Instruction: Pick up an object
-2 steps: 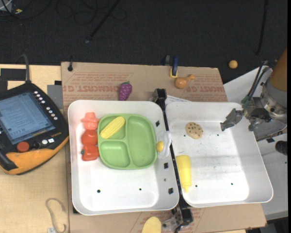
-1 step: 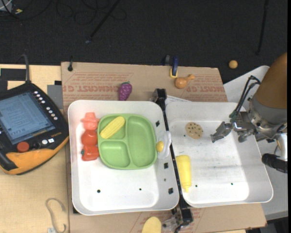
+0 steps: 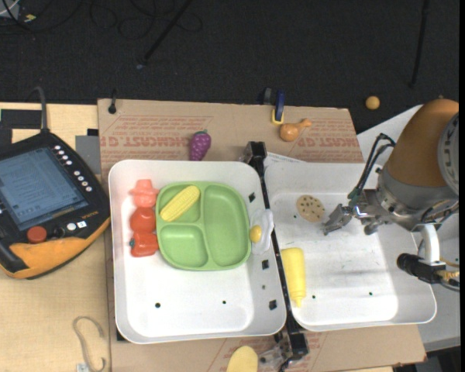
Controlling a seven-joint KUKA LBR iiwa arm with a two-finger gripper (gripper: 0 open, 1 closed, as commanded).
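My gripper [image 3: 350, 222] hangs over the right bin [image 3: 372, 304], in its upper middle part, with the fingers spread and nothing between them. A brown speckled cookie [image 3: 310, 205] lies on the bin floor just to the left of the gripper. A yellow bottle-shaped toy [image 3: 294, 273] rests along the bin's left wall, lower down. In the left bin [image 3: 186, 308] sits a green divided plate [image 3: 209, 231] with a yellow corn cob [image 3: 178, 202] on it. A red and pink toy [image 3: 143, 219] lies beside the plate.
A small yellow piece [image 3: 256, 234] sits at the divider between the bins. Purple grapes [image 3: 200, 144] and an orange gourd [image 3: 293, 129] lie on the cardboard behind. A control pendant [image 3: 31, 200] lies at the left, and a yellow fruit [image 3: 242, 358] below the bins.
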